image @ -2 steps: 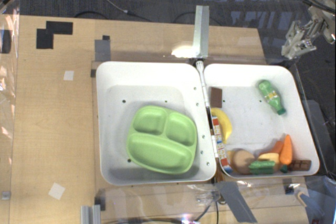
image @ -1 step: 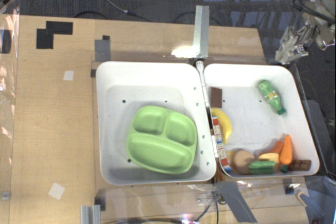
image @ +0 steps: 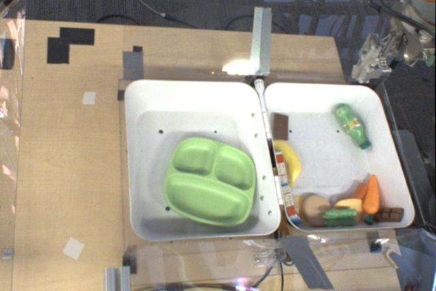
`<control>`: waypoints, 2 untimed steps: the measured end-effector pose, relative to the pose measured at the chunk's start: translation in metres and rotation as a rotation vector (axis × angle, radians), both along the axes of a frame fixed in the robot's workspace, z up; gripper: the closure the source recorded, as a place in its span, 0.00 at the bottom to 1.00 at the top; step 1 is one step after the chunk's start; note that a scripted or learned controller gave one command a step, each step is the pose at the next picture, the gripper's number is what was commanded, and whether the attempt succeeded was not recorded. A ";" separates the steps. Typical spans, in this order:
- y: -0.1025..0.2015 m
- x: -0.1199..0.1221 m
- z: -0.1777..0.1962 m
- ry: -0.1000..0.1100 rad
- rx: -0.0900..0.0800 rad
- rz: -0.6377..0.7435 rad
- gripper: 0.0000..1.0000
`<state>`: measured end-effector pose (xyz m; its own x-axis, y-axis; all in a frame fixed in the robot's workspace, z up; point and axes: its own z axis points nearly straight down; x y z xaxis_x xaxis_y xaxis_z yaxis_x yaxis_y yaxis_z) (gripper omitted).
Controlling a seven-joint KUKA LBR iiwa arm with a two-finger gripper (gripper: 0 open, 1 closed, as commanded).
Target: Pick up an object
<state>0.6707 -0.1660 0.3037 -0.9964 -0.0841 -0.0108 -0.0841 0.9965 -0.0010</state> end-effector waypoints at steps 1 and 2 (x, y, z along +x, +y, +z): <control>0.001 0.002 0.015 -0.013 -0.002 0.003 1.00; -0.003 0.000 0.008 -0.002 0.000 -0.099 1.00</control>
<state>0.6706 -0.1695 0.3112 -0.9998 0.0150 -0.0130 0.0150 0.9999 -0.0010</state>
